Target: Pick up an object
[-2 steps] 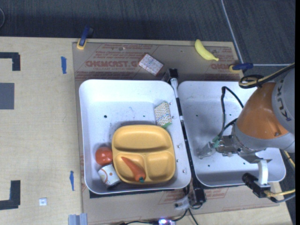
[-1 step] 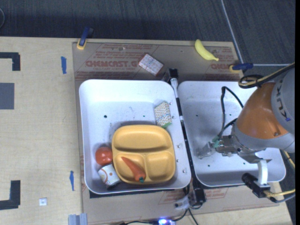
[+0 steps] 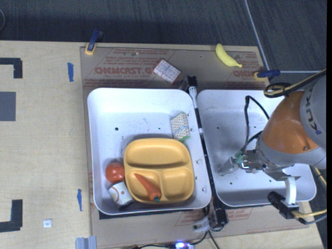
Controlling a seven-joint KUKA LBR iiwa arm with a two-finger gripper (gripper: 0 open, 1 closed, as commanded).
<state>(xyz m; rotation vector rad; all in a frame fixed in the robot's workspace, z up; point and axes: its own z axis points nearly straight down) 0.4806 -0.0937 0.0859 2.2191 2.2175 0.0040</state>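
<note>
Hovering in right bin point(image 3: 228, 139), gripper point(image 3: 226, 166) state unclear; yellow tray point(image 3: 158, 160), carrot point(image 3: 147, 185) in left bin point(image 3: 104, 139).

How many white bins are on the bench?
2. The left bin holds a yellow tray and small items. The right bin sits right beside it, with the gripper low over its floor.

yellow divided tray point(image 3: 158, 169) flat in left bin, orange carrot point(image 3: 146, 185) lying in its compartment

The end effector point(image 3: 226, 166) sits low in the right bin point(image 3: 228, 113); the left bin point(image 3: 104, 139) holds a yellow tray point(image 3: 158, 169).
</note>
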